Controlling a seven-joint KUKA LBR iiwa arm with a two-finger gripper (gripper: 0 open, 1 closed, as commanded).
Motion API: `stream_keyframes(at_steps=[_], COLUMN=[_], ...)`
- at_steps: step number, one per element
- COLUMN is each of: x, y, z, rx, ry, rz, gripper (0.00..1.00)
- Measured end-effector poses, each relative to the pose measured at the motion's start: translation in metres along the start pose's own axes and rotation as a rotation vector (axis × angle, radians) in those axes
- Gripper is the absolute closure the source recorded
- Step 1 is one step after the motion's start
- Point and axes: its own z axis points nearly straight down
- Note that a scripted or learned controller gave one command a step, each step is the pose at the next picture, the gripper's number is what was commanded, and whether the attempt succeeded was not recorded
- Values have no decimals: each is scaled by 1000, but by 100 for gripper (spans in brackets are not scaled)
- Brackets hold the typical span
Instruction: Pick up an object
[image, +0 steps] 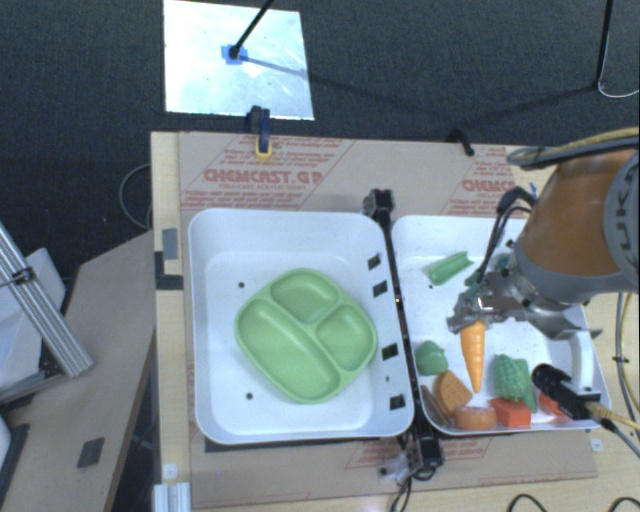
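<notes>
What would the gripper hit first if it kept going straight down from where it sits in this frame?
Most likely the orange carrot. The gripper sits right over the carrot's top end in the right bin, so a straight descent looks set to meet it before the bin floor. Depth is hard to judge from this slanted view.

Gripper (473, 315) low over the right bin (420, 245), top of an orange carrot (473, 355) at its fingertips, carrot hanging point down. Just below: green broccoli piece (513, 378), red block (511, 411), orange pieces (455, 392). Above-left, a green pod (448, 266). Far left, green divided plate (305, 335) in the left bin (215, 250).
</notes>
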Motion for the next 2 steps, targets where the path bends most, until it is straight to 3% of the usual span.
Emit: stream_keyframes(at_steps=[1, 2], x=[-8, -13], y=[4, -11], z=[0, -11], rx=[-2, -2], ry=[0, 0], rz=[5, 5], gripper=[100, 100])
